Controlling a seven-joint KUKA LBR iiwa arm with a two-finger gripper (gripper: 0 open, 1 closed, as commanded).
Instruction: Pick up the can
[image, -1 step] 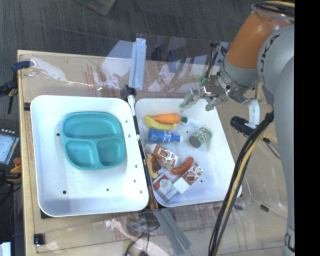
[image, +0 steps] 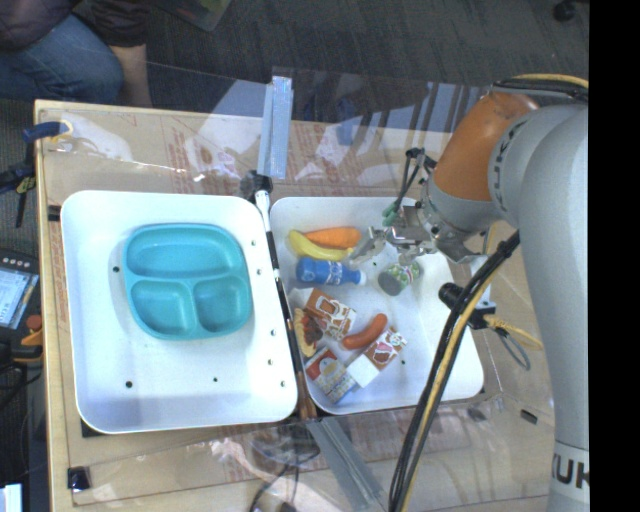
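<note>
From the camera above, we see the gripper (image: 402, 238) low in the right bin (image: 455, 375), near its far rim, and the can (image: 394, 277), small and greenish, lies just below it toward the near side, seemingly tipped on its side, though its long axis is hard to judge. We cannot tell the gripper's state. A blue bottle (image: 328, 272), a banana (image: 307, 246) and a carrot (image: 335, 237) crowd its left, leaving bare bin floor to its right.
</note>
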